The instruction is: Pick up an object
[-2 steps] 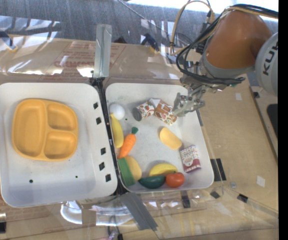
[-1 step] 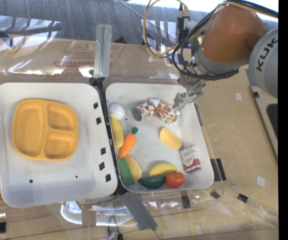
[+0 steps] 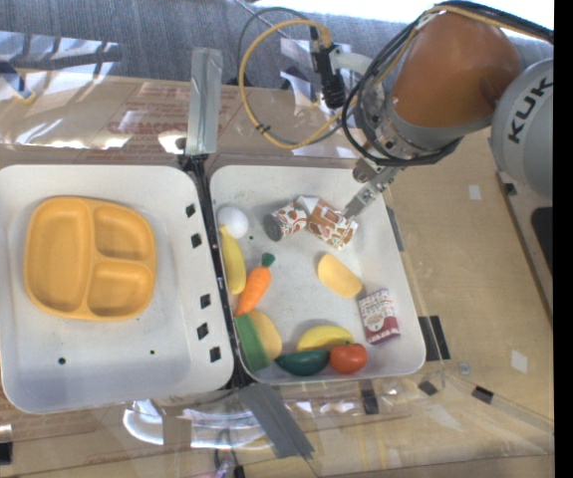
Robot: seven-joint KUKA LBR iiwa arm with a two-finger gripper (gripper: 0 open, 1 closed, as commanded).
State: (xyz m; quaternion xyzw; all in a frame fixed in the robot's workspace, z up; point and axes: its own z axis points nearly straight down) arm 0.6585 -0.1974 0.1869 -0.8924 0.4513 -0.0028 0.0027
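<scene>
The right bin [image 3: 401,267] holds several toy foods. A brown-and-white patterned box [image 3: 331,225] lies near its far edge, with a matching patterned can [image 3: 288,217] to its left. My gripper [image 3: 356,203] reaches down from the orange wrist, and its tip is at the box's upper right corner. I see nothing lifted off the bin floor. Also in this bin are a white egg [image 3: 231,218], a banana [image 3: 232,262], a carrot [image 3: 254,287], a yellow wedge [image 3: 339,276] and a red-and-white carton [image 3: 378,316].
A yellow divided plate [image 3: 89,257] sits in the left bin [image 3: 7,347]. Along the right bin's near edge lie a yellow-green piece [image 3: 257,337], a yellow fruit [image 3: 323,338], a dark green one [image 3: 302,361] and a tomato [image 3: 348,358]. A yellow cable [image 3: 256,118] loops behind the bins.
</scene>
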